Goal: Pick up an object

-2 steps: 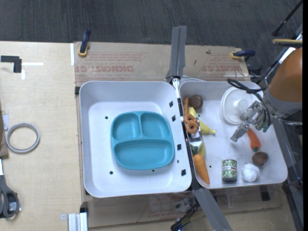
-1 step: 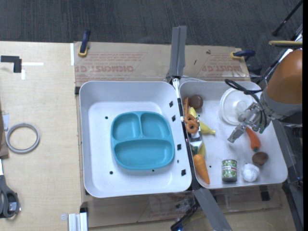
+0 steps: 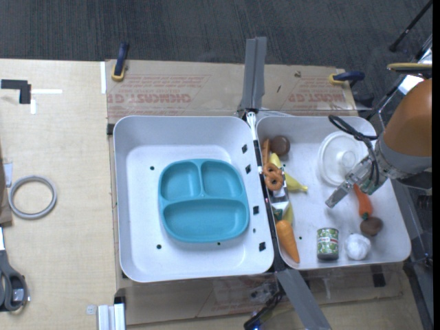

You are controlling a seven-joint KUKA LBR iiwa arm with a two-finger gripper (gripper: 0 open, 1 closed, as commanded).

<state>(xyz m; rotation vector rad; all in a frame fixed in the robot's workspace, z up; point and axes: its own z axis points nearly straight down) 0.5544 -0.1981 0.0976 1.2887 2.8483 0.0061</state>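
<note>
My gripper (image 3: 346, 188) hangs low over the right bin (image 3: 311, 267), just below a clear white bowl (image 3: 339, 158). A small orange carrot (image 3: 362, 202) lies right beside the gripper on its right; whether it is gripped is unclear. Near it sit a brown kiwi (image 3: 371, 225), a white ball (image 3: 357, 246) and a green can (image 3: 328, 243). Along the bin's left wall are a bigger carrot (image 3: 287, 240), a banana (image 3: 294, 183), a pretzel (image 3: 273, 177) and a brown round fruit (image 3: 278, 145).
The left bin (image 3: 130, 184) holds a teal divided plate (image 3: 204, 199). A grey divider bar (image 3: 254, 74) runs between the bins at the back. On the wooden bench to the left lie a tape ring (image 3: 30, 196) and scissors (image 3: 12, 287).
</note>
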